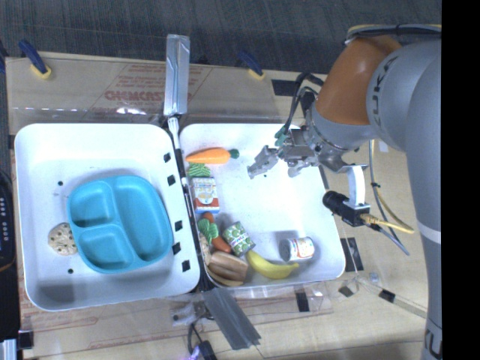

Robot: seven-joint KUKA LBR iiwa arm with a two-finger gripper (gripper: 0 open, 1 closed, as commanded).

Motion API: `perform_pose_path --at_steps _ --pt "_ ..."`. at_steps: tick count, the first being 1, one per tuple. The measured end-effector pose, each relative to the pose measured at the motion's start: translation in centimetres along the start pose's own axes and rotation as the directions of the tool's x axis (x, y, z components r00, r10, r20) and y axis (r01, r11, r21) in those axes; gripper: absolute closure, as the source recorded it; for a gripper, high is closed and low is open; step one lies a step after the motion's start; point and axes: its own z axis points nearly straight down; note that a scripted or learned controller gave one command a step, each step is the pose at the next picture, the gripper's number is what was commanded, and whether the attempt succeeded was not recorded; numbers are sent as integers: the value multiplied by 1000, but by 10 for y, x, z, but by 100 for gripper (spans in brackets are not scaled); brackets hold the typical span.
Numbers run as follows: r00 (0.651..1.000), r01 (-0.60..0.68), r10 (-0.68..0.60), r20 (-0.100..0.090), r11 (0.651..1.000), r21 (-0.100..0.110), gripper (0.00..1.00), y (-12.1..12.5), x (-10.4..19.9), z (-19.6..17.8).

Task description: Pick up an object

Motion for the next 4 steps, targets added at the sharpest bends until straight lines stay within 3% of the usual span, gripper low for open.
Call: perform_pose_path --at_steps 1,2,3,4 --pt "994 109 -108 16 993 -35 0 -79 -14 100" --pt "951 309 -309 7 951 -4 0 25 25 120" --pt "1000 -31 31 2 1000 -4 0 69 -9 122" --pt "989 147 -147 0 989 0 0 38 2 123"
